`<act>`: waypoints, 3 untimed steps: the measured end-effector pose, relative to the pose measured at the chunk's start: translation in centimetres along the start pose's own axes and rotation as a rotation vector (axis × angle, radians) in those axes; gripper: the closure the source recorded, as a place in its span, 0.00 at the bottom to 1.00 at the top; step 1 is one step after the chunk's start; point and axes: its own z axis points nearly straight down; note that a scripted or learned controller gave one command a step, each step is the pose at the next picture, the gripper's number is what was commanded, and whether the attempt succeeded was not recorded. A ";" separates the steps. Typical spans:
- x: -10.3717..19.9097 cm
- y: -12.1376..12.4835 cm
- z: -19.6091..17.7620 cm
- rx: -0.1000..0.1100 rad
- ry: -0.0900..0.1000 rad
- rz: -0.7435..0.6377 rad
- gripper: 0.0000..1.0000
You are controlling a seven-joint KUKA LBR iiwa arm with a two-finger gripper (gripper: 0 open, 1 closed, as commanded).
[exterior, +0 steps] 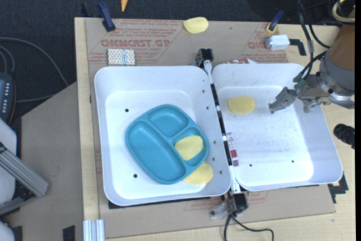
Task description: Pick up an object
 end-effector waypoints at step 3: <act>3.7 10.9 15.1 -0.002 -0.001 -0.001 0.00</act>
